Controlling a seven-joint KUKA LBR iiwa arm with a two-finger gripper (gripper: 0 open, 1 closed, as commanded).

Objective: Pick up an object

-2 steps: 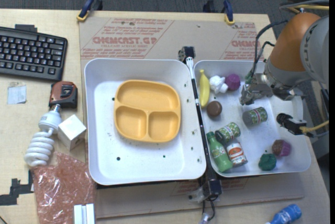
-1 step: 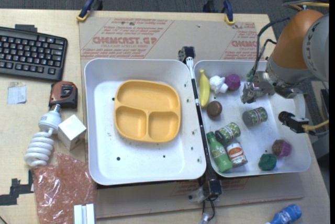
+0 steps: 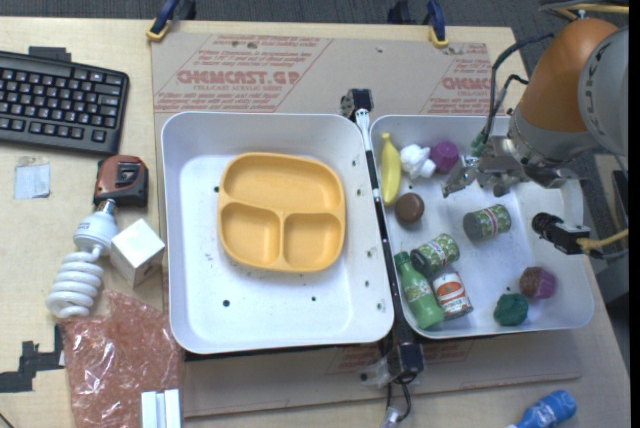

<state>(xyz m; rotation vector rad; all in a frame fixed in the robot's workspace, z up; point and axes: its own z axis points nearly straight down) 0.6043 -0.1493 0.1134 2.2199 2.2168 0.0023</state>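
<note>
The two-finger metal pincer [image 3: 478, 172] hangs over the upper part of the right white bin [image 3: 575, 311], and I cannot tell if it is released or clenched; nothing is seen between its tips. The grey arm with the orange band [image 3: 560, 81] comes in from the right side above this bin.

All places below are given relative to the right white bin. Just below the pincer, near the bin's middle, a small green tin can with a label [image 3: 487, 222] lies on its side, close to the pincer but apart from it. To the left of the pincer, in the bin's upper left part, there are a purple round toy [image 3: 443, 156], a small white figure [image 3: 414, 159] and a yellow banana [image 3: 389, 168] along the left wall. A brown ball [image 3: 408, 208] lies under them. In the lower left part lie a second green can [image 3: 435, 253], a green plastic bottle [image 3: 417, 292] and a can with a red label [image 3: 452, 295]. In the lower right corner lie a green lump [image 3: 511, 308] and a purple and brown object [image 3: 537, 282].

The left white bin [image 3: 195, 316], touching its left wall, holds a yellow plastic tray with three compartments [image 3: 282, 212].
</note>
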